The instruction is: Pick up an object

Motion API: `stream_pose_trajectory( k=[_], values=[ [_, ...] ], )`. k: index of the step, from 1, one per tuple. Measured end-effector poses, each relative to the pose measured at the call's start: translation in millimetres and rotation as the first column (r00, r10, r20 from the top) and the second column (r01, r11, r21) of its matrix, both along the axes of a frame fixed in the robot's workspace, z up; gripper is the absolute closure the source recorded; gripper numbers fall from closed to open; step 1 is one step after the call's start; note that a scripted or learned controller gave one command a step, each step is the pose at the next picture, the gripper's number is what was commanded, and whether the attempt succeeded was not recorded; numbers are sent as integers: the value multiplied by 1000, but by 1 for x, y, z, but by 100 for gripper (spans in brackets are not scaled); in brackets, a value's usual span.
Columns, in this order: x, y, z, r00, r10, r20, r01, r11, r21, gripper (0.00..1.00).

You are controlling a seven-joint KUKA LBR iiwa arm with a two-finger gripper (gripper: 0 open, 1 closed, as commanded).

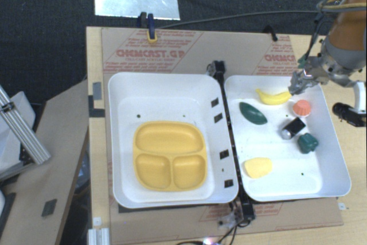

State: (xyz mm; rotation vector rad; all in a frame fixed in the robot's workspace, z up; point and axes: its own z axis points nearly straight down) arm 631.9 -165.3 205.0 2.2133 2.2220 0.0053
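Camera view, looking down at a slant: arm reaches in from the upper right, orange band above a grey wrist, angled down and leftward over the right bin. Gripper sits low at the bin's far side, just beside the yellow banana; whether it is open or closed can't be made out. Also in the right bin: dark green oval piece, orange-red round object, black-and-silver object, teal block, pale yellow lump. Left bin holds a yellow divided tray.
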Motion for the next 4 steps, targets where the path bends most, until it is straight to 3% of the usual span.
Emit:
stream_pose_trajectory(
  k=[1, 4],
  values=[
    [1, 0, 12, 1000, 0, -2, 0, 1000, 0, 100],
    [-14, 154, 2, 1000, 5, -6, -5, 1000, 3, 100]
  ],
)
